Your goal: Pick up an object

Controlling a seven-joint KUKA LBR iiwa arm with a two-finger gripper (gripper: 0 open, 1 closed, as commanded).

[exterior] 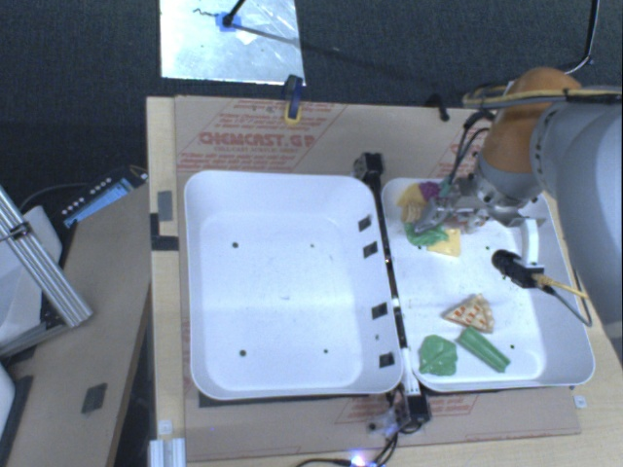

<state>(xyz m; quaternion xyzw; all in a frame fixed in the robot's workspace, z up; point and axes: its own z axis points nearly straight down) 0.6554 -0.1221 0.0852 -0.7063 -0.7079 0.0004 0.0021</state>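
Note:
My gripper (pixel 429 224) reaches down into the far left corner of the right bin (pixel 560 358), over a small heap of objects. Under it lie a yellow piece (pixel 446 245), a green leafy piece (pixel 429 236) and a purple item (pixel 431 192) beside another yellow piece (pixel 411 206). The fingers touch the green and yellow pieces, but I cannot make out whether anything sits between them. Nearer the front of the same bin lie a waffle-patterned wedge (pixel 470 312), a green pod (pixel 483 349) and a green leaf-shaped toy (pixel 438 355).
The left bin (pixel 282 280) sits beside the right one, parted by a divider with black clips (pixel 375 251). A black cable end (pixel 514 267) hangs over the right bin's middle. The arm's grey body (pixel 574 154) covers the bin's far right corner.

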